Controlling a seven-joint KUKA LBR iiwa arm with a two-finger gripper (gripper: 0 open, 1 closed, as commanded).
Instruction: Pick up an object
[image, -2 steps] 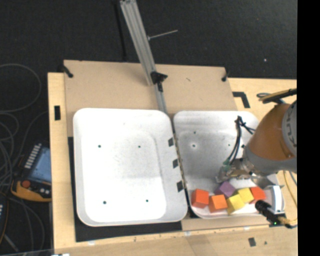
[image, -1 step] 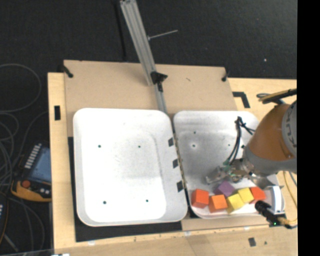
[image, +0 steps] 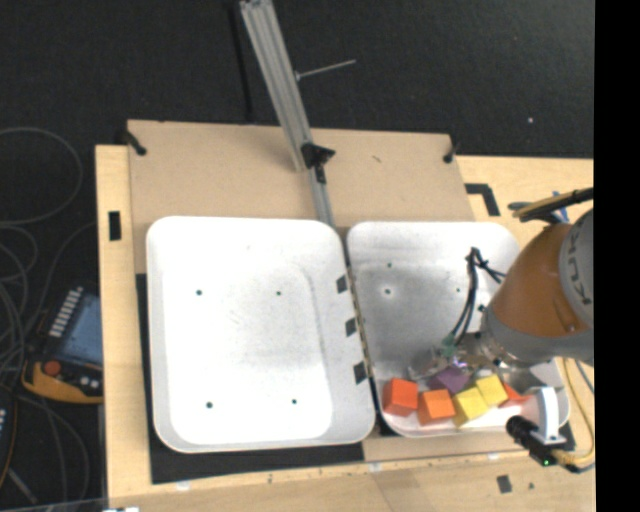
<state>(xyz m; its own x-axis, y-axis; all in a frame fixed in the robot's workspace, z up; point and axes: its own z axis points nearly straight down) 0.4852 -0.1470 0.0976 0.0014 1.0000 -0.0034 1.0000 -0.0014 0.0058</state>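
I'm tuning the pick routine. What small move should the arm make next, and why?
Probably lower a little onto the purple block. The gripper hangs just above the blocks bunched in the right bin's near corner, and purple lies closest beneath it, with the orange block and yellow block beyond.

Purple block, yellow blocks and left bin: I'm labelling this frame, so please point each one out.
Purple block (image: 453, 378): camera view, on its visible top face, below the arm.
Yellow blocks (image: 481, 396): camera view, where the two blocks meet.
Left bin (image: 240, 325): camera view, on its bare floor.
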